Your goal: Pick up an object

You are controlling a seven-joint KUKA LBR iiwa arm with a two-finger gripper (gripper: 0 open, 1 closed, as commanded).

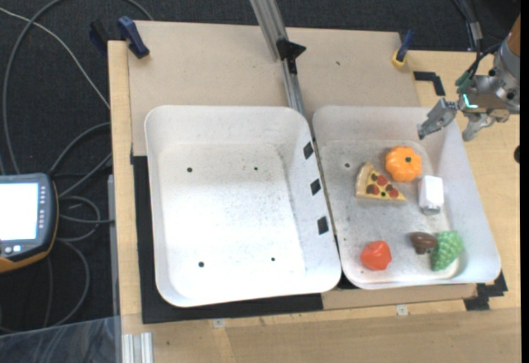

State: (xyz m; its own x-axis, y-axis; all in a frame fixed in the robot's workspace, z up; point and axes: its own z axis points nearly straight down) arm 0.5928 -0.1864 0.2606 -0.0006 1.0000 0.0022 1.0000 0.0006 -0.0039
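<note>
The right bin (355, 130) holds an orange pumpkin (402, 163), a pizza slice (378, 184), a white block (431, 193), a red tomato-like piece (376, 255), a small brown item (422, 242) and a green grape bunch (447, 249). My gripper (452, 123) hangs at the bin's far right rim, above and to the right of the pumpkin. Its two fingers (433, 120) are spread apart with nothing between them.
The left bin (165, 138) lies beside the right one. A slanted metal pole (263, 2) rises from the bench's back middle. Blue and yellow clamps (132, 35) sit at the back corners. A tablet (21, 212) rests off the bench's left.
</note>
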